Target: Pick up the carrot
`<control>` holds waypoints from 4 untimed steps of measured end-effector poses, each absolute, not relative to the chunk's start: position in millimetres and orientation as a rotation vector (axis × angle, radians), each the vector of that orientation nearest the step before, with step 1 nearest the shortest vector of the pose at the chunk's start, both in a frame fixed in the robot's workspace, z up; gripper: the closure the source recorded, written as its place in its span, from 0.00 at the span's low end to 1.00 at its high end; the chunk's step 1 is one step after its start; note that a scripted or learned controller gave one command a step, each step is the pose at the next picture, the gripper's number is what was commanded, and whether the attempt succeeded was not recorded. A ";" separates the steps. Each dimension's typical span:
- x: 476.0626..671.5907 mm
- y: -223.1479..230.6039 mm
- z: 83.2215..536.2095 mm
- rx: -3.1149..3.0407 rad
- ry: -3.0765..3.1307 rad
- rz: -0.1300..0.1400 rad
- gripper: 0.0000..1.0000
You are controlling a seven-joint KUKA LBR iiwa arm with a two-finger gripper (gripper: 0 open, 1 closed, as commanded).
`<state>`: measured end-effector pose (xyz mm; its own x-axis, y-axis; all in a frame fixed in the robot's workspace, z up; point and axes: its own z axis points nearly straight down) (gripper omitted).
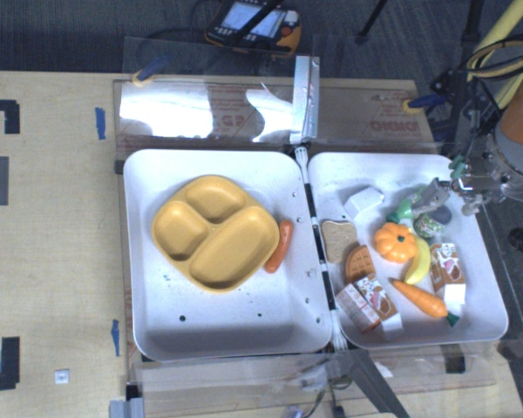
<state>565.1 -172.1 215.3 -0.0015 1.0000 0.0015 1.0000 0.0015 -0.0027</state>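
Observation:
The carrot [421, 300] is orange with a small green tip. It lies flat near the front right corner of the right bin [492, 320], pointing left toward a small carton. My gripper [437, 198] hovers over the back right part of that bin, above a green item. It stands well behind the carrot and apart from it, with a pumpkin and a banana in between.
Around the carrot in the right bin lie an orange pumpkin [395, 242], a banana [417, 265], a bread slice [337, 238], small cartons [370, 303] and a packet [446, 266]. The left bin [148, 320] holds a yellow divided plate [214, 232] and a sausage [280, 246].

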 end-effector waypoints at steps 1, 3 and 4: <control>552.7 -215.8 167.3 -2.268 -2.170 0.001 0.00; 583.4 -118.4 86.0 -2.500 -1.912 -0.005 0.00; 582.4 -105.2 219.6 -2.537 -1.854 0.002 0.00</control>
<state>582.4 -105.2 219.6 0.3039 0.9527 -0.0011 0.9527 -0.3039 -0.0003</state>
